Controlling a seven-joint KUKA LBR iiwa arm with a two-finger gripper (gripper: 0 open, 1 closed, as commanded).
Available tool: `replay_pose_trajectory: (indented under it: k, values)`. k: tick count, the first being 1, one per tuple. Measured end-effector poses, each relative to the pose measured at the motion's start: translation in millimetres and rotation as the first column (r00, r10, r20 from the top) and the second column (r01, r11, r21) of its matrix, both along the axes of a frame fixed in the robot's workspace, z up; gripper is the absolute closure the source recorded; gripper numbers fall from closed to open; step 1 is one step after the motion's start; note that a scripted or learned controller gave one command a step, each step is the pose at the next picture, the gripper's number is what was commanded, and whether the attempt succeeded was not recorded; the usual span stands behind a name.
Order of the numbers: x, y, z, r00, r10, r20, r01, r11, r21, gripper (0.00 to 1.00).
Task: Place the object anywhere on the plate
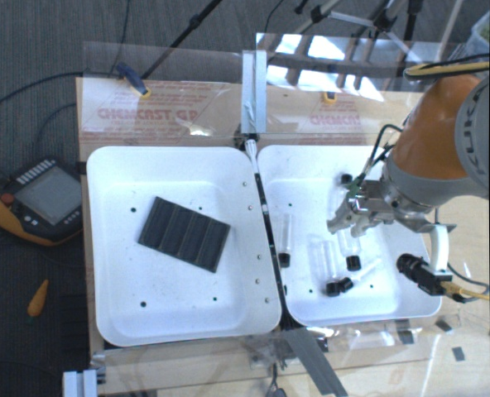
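Hovering right of the dark plate, our end effector, grip state unclear, should first seat squarely over a clear tube.

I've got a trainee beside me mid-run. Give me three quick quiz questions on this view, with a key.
1. True or false: the dark ribbed plate lies in the right bin.
2. Which bin is the end effector over? A) left bin B) right bin C) neither
3. Fill in: the small clear tubes with black caps lie in the ___ bin.

Key: 1. False, it lies in the left bin. 2. B. 3. right.
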State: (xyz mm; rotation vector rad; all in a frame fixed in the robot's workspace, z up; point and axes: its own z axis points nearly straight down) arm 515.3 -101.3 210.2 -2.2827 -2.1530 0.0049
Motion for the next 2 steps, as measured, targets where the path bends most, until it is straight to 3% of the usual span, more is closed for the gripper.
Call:
replay_pose_trajectory:
  k: [1, 2]
  values:
    - [23.8, 72.2, 18.7, 1.000, 0.018, -0.001, -0.018, 1.000, -0.001, 1.00]
    - [93.7, 161.9, -30.2, 0.998, 0.057, -0.002, -0.057, 0.998, -0.002, 1.00]
